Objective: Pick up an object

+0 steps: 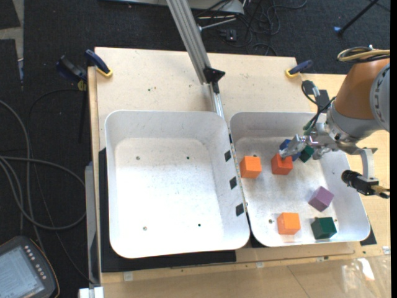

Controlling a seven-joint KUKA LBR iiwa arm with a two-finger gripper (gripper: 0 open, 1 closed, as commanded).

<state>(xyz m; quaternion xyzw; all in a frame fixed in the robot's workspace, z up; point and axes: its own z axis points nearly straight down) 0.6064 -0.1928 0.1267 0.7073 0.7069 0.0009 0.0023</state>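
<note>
Camera view: the gripper (293, 149) hangs low in the right bin (260, 126), in the middle right of the frame, just above a red cube (281, 164). Whether the claw is released or clenched, I cannot tell. Left of the red cube sits an orange cube (250, 166). Lower right lie a purple cube (321, 198), a second orange cube (288, 223) and a dark green cube (323, 227).

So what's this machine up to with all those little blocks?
It's a robot arm trying to pick up one of the blocks. Its end effector hangs low in the right bin, right above a red block. Nearby lie two orange blocks, a purple one and a dark green one. Whether it has gripped anything can't be told from here.
</note>
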